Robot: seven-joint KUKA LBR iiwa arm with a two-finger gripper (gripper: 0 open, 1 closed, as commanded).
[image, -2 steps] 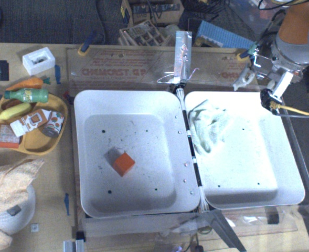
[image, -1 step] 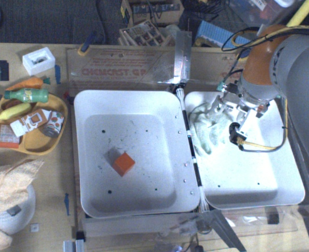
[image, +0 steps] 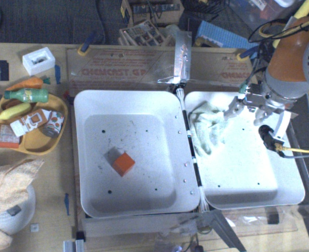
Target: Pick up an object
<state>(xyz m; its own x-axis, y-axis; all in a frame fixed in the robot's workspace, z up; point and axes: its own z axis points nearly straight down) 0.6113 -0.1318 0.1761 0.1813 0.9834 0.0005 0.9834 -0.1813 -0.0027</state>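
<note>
An orange block [image: 124,164] lies in the left bin [image: 91,109], a little left of its middle, with a small grey piece touching its upper left corner. A crumpled white cloth [image: 207,127] rests against the left wall of the right bin [image: 280,193]. My gripper [image: 246,114] hangs over the upper part of the right bin, just right of the cloth. Its two fingers [image: 232,110] are spread open and hold nothing. The grey arm with its orange band [image: 293,43] reaches in from the upper right.
A wooden bowl [image: 34,143] of toy food stands left of the bins, with a small white box [image: 39,60] behind it. A pale cloth bag [image: 10,193] lies at bottom left. A black plug and yellow cable [image: 296,150] hang over the right bin's right rim.
</note>
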